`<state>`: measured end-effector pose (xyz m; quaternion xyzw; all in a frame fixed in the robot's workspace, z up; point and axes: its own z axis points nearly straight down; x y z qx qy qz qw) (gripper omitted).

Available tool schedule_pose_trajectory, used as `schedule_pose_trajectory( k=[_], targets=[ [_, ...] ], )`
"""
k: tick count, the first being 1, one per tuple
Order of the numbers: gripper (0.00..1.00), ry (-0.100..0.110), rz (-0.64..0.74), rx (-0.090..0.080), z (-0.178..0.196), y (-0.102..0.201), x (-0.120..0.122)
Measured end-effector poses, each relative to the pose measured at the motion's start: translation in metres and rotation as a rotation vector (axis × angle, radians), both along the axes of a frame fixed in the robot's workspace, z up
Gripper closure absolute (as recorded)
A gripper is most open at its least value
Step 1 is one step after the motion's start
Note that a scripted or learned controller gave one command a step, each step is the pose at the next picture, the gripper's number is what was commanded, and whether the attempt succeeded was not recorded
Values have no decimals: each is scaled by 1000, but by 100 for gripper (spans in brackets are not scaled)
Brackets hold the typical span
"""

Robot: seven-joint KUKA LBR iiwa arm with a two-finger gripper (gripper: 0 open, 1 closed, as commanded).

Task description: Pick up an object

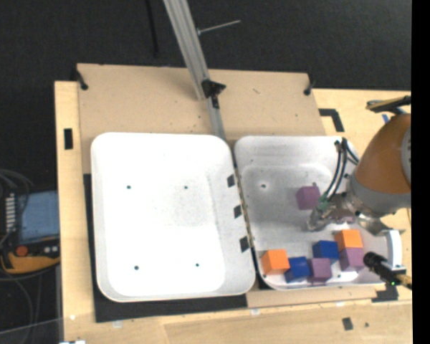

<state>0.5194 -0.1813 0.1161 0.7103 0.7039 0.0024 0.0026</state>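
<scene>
Jaws (321,217) low in right bin (272,156), just below-right of purple block (308,196); opening unclear.

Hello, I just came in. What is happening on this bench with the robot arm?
A grey robot arm with an orange band reaches in from the right over the right white bin. Its gripper is low inside that bin, just below a lone purple cube. Nothing is visibly held. More blocks lie along the bin's near edge: an orange cube, blue cubes and purple cubes. The left white bin sits beside it.
</scene>
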Motion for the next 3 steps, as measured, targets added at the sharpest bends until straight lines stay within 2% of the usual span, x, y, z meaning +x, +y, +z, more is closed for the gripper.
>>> schedule_pose_trajectory(
  k=[2, 3],
  targets=[
    [100, -2, 14, -3, 126, 3, 14],
    [100, 5, 15, -3, 126, 1, 14]
  ],
)
